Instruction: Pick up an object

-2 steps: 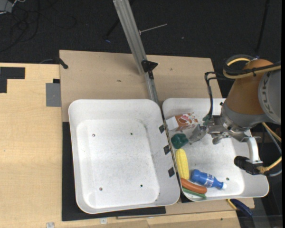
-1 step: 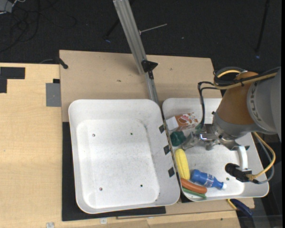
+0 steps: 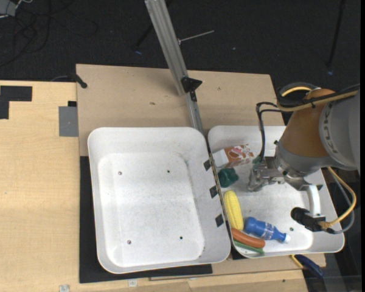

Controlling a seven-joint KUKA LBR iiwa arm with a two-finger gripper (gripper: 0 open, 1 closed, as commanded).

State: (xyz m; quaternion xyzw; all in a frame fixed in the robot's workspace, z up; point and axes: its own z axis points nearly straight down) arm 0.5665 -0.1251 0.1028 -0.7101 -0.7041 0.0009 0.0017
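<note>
Several objects lie in the right bin [image 3: 328, 243]: corn cob [image 3: 233, 208], blue bottle [image 3: 264, 229], green piece [image 3: 227, 176]. The gripper [image 3: 260, 179] hangs low beside the green piece, nothing seen between its fingers; you cannot tell their spread. Approach step; next, centre over one object.

Light even, from above my bench. White bins [image 3: 147, 163] bright, near washed out, little surface detail. Floor behind almost black, cables barely readable. Soft shadow under my arm [image 3: 319, 135] on right bin floor. Picture slightly soft and grainy throughout; small toys lack crisp edges.
</note>
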